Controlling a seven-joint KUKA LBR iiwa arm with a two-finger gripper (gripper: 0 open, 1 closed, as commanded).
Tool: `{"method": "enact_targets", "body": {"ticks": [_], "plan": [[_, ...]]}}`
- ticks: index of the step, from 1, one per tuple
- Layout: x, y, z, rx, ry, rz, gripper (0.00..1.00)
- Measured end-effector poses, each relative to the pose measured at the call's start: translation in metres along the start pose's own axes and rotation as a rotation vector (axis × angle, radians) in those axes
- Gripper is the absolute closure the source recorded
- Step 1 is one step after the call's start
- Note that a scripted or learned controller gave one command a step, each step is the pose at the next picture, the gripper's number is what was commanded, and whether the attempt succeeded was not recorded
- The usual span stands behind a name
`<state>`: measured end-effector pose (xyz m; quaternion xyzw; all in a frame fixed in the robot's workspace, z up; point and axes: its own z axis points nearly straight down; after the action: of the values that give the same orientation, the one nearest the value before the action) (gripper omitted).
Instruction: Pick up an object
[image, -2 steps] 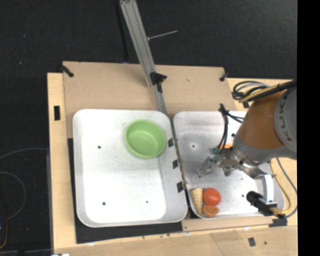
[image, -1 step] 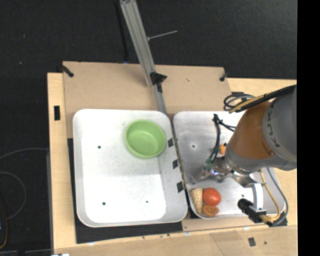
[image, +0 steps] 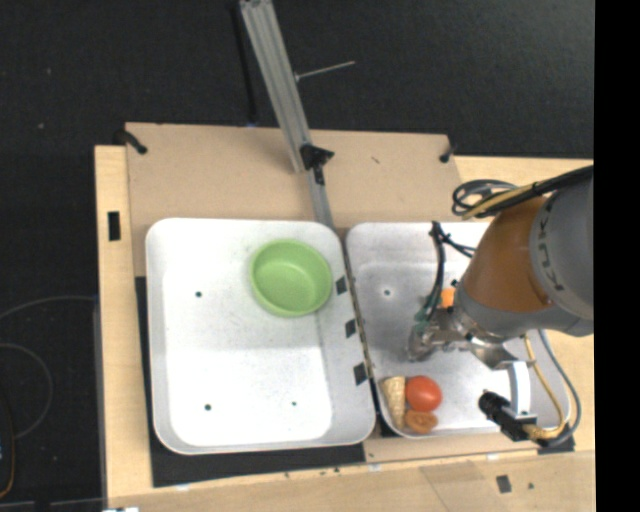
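My gripper (image: 424, 345) hangs low inside the right bin (image: 385, 260), near its middle. Just below it, by the bin's front edge, lies a red tomato-like ball (image: 424, 392). A tan bread-like piece (image: 394, 396) lies to the left of the ball, and a small orange-brown piece (image: 420, 421) sits under it. A green bowl (image: 291, 278) stands upright in the left bin (image: 200, 400), at its back right corner. Nothing shows between the gripper and the red ball; they look slightly apart.
The arm's orange band and grey body cover the right half of the right bin. A slanted metal pole (image: 282, 90) rises from the bench behind the bins. A divider with black clips (image: 352, 325) separates the two bins.
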<state>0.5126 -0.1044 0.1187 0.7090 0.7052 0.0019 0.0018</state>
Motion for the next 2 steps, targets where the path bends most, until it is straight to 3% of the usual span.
{"method": "enact_targets", "body": {"ticks": [2], "plan": [[-0.008, 0.008, -0.116, -0.003, -0.002, -0.009, 1.00]]}}
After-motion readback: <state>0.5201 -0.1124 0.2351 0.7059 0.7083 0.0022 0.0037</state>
